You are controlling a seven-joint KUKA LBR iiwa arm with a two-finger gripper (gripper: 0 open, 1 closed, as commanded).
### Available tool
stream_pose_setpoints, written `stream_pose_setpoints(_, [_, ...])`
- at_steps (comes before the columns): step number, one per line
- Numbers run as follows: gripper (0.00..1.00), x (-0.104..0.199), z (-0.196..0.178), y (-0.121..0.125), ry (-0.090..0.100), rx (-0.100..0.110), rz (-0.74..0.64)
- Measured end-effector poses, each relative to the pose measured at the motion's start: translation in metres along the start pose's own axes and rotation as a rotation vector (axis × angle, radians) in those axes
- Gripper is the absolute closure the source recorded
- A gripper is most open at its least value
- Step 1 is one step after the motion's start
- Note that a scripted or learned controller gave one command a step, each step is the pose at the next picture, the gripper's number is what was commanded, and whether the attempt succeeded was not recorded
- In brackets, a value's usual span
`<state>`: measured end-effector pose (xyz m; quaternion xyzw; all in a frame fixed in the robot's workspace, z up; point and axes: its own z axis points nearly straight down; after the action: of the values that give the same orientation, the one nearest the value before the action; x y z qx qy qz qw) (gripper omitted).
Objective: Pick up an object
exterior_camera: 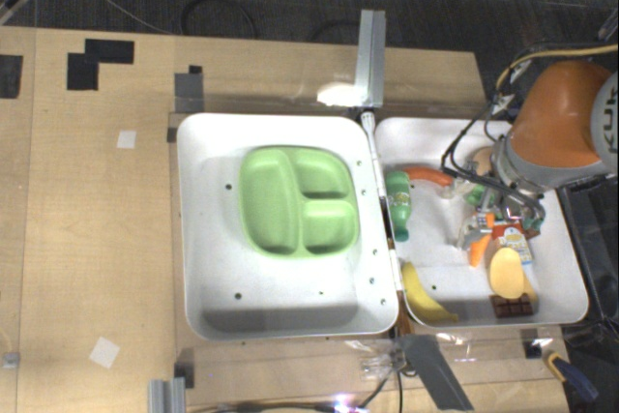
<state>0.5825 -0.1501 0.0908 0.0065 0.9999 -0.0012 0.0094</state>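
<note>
While green tray (295, 199) fills left bin (208, 305), right bin (566, 300) holds banana (422, 297); hand (498, 220) state unclear.

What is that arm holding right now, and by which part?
Cannot be told: the end effector is low among the clutter in the right bin, its tip hidden.

A green bottle (397, 203), orange carrot (426, 176), yellow banana (421, 297), pale lemon (508, 272) and brown chocolate bar (513, 308) lie scattered in the right bin (571, 300).
</note>
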Motion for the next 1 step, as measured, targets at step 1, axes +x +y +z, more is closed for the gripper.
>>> stream_pose_setpoints(1, [0.00,0.0035,0.0010,0.0240,0.004,0.000,0.017])
